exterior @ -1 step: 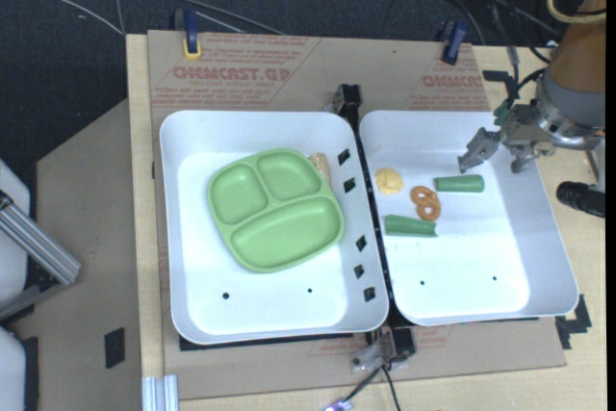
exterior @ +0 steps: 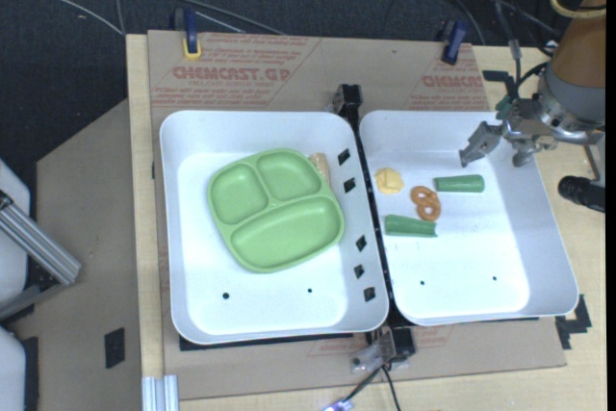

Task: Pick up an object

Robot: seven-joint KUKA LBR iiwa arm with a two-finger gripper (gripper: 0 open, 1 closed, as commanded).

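The right bin [exterior: 510, 265] holds a yellow lump [exterior: 389, 180], an orange pretzel-shaped piece [exterior: 424, 201], a green cylinder [exterior: 459, 184] and a longer green piece [exterior: 411, 226]. My gripper [exterior: 499, 147] hovers over the bin's upper right part, just above and to the right of the green cylinder. Its two fingers [exterior: 476, 145] are spread apart with nothing between them.
A green divided plate [exterior: 276, 209] lies in the left bin [exterior: 192, 284], with a small tan piece [exterior: 319, 166] at its upper right rim. Black clips line the divider [exterior: 358, 207] between the bins. Clamps sit at the board's top edge.
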